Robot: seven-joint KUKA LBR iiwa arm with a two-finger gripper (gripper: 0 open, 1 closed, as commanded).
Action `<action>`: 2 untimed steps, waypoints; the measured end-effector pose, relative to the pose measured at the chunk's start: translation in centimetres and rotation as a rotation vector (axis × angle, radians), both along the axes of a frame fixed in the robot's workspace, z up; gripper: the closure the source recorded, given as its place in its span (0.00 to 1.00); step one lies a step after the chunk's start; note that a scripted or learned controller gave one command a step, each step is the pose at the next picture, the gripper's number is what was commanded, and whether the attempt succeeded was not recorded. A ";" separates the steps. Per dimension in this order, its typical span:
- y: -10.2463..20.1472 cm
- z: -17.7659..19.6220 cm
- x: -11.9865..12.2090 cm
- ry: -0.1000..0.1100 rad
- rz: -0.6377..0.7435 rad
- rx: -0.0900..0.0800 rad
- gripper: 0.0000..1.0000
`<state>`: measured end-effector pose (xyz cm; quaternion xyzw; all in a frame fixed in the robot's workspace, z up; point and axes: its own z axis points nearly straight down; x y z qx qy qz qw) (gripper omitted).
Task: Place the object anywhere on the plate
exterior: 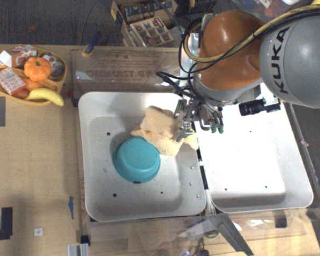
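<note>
1. A tan wooden bench carries two shallow white bins side by side, the left bin and the right bin; a basket of toy fruit sits at the bench's far left corner, and boxes clutter the dark floor beyond.
2. The teal plate, round and seemingly upturned like a bowl, lies in the middle of the left bin.
3. The object, a pale yellow crumpled cloth, lies in the same bin, its lower edge touching or overlapping the plate's upper right rim.
4. It looks soft, limp and lumpy, with folds spreading toward the bin's right wall.
5. The gripper is down at the cloth's right edge; whether it has the fabric, or how it is set, I cannot tell.
6. The step in hand appears to be the grasp itself.
7. Next, the move probably calls for a lift and a short carry leftward and nearer, over the plate, before release.
</note>
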<state>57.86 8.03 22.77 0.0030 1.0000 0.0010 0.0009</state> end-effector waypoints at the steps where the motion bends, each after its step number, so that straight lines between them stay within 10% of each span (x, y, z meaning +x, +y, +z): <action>1: 4.9 -0.3 -1.8 0.003 0.005 -0.001 1.00; 2: 4.8 -0.3 -1.8 0.002 0.005 -0.001 0.00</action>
